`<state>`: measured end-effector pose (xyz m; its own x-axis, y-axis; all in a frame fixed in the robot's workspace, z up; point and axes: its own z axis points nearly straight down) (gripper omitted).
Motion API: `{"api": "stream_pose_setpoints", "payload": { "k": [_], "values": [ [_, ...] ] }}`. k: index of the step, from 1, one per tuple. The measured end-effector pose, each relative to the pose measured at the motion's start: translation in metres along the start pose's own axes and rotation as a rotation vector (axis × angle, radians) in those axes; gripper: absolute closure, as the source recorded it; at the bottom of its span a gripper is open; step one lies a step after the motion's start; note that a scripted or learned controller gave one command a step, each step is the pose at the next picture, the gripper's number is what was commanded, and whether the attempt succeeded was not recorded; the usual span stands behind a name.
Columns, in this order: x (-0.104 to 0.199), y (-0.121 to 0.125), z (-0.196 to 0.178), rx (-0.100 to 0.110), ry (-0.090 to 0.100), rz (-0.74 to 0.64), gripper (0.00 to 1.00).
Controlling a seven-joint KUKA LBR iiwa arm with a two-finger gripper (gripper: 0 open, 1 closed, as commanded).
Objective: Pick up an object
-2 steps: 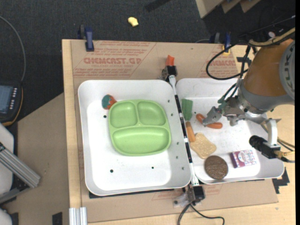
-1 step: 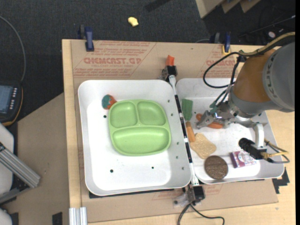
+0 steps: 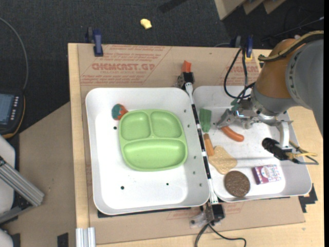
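We log the orange sausage-shaped piece (image 3: pixel 233 134) lying in the right bin (image 3: pixel 303 181), upper middle, just below the end effector (image 3: pixel 237 114); we cannot tell how the end effector is set. Lower in that bin: a purple packet (image 3: pixel 266 174) with unreadable print, a brown disc (image 3: pixel 237 183), a tan bread-like slice (image 3: pixel 222 160). The left bin (image 3: pixel 103 189) carries a green divided plate (image 3: pixel 152 139). Across the worktop (image 3: pixel 128 60) top, red lettering reads "CHEMCAST GP".

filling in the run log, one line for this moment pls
end effector: over right bin | hot dog: just below it, not held | green tray: left bin
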<state>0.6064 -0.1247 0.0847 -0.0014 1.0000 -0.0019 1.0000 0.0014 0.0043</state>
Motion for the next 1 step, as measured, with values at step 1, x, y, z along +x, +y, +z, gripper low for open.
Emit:
{"api": "stream_pose_setpoints", "payload": {
  "k": [1],
  "values": [
    [0.0004, -0.0007, -0.0106, -0.001, 0.0, 0.001, 1.0]
  ]
}}
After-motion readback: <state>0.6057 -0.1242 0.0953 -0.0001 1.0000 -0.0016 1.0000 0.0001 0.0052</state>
